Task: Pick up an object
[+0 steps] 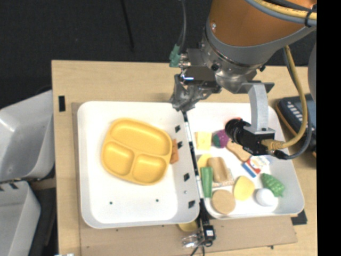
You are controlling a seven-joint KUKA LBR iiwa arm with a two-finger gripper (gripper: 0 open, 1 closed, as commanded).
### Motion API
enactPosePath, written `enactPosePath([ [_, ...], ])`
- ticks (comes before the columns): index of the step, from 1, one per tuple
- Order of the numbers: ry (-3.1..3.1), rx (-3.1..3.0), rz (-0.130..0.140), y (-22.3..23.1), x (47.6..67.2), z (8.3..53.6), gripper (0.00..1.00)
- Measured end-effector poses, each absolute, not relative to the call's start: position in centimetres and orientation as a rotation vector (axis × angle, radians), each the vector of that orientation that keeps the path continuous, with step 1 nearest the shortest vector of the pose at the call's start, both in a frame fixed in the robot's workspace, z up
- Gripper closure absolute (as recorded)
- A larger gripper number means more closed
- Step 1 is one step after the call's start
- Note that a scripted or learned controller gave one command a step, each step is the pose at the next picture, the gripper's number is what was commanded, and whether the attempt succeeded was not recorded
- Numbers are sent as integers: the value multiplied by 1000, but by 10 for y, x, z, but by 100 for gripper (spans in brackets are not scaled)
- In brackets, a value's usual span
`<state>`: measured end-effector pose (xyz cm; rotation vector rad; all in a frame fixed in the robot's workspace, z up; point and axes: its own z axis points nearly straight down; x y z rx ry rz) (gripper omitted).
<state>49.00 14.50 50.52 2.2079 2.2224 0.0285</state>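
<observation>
Your gripper (184, 101) sits at top centre, over the bins' back rim; can't tell its finger state. Yellow tray (136, 151) in left bin (90, 196).

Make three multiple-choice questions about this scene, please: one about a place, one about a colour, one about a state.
1. Where does the divided tray lie?
A. in the left bin
B. in the right bin
C. on the bare bench

2. What colour is that divided tray?
A. blue
B. yellow
C. red

3. How does the tray rest?
A. standing on its edge
B. upside down
C. flat, with its compartments facing up

Answers: 1 A, it lies on the floor of the left bin, while the small items are in the right bin. 2 B, it is yellow all over. 3 C, its three hollows are open toward the camera.
</observation>
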Motion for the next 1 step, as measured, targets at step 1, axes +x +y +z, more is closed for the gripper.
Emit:
enactPosePath([
  [1, 2221, 2230, -22, 103, 489, 357, 100],
])
